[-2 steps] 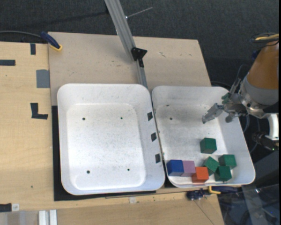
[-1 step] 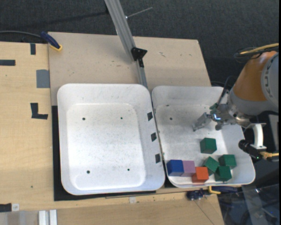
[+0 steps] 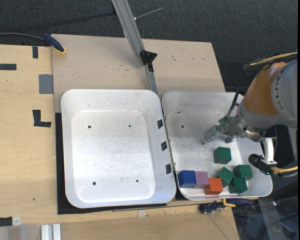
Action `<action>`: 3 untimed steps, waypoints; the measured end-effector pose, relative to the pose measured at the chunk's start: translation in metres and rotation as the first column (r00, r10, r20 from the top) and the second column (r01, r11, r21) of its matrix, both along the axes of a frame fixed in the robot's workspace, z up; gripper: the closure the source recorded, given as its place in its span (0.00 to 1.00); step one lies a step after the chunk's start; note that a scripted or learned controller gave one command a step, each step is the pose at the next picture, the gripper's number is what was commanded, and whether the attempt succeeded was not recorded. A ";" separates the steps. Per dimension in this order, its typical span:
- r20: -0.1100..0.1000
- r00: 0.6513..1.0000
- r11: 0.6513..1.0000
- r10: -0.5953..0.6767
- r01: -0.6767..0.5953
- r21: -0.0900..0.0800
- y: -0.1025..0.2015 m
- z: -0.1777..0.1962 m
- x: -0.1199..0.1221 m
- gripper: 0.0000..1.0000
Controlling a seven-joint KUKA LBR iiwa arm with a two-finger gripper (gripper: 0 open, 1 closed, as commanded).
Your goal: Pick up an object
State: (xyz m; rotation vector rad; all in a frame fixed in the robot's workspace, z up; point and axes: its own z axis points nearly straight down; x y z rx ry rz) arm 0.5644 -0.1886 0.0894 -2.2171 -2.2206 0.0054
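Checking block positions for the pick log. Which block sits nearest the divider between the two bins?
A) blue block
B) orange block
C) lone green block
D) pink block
A: the blue block lies at the right bin's lower left corner by the divider, with the pink block and orange block farther right and the lone green block up near the gripper.

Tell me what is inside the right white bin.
The right bin holds a blue block, a lilac block, an orange block and four green blocks, one apart. The gripper and arm cover part of its floor.
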 end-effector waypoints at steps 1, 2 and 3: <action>0.002 1.000 1.000 0.001 -0.001 0.001 0.001 0.012 0.001 1.00; 0.010 1.000 1.000 0.000 0.000 -0.002 -0.001 0.075 0.005 1.00; 0.010 1.000 1.000 0.000 0.000 -0.002 -0.001 0.128 0.007 1.00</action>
